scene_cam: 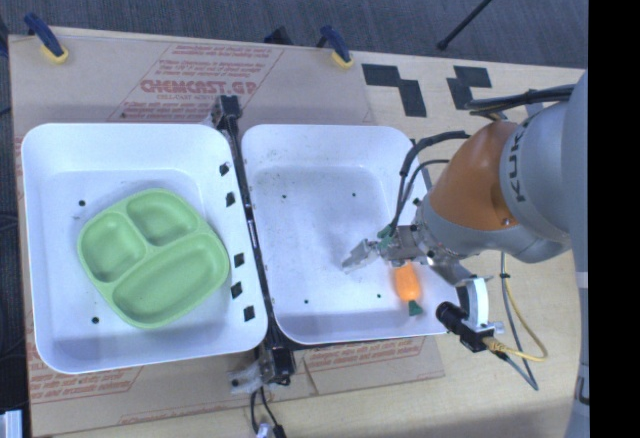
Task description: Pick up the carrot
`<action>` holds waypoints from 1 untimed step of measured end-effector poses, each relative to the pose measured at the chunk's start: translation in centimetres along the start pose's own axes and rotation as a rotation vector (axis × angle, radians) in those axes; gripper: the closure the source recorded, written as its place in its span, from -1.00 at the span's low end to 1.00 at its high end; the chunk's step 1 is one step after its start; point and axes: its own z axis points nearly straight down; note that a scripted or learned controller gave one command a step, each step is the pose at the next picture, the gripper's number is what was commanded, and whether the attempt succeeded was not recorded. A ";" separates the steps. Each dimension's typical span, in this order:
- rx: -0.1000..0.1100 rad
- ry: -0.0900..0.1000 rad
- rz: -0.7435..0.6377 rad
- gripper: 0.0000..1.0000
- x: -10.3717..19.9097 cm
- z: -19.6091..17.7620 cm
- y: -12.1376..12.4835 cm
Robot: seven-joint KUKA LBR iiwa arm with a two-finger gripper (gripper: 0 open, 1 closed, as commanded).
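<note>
The carrot [406, 283] is a small orange piece with a green end pointing toward the front. It lies in the right white bin [300, 156], near that bin's front right corner. My gripper [387, 248] hangs low over the bin floor, just behind and slightly left of the carrot, very close to its orange end. The view does not show the carrot being held. The grey arm with its orange band [478, 181] reaches in from the right, over the bin's right wall.
A green divided plate [153, 257] lies in the left white bin [60, 156]. Black clips run along the wall between the two bins [243, 226]. A cable and a black fitting [462, 318] hang at the right bin's front right corner.
</note>
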 end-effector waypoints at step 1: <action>0.000 0.000 -0.001 -1.00 0.0 0.0 -1.3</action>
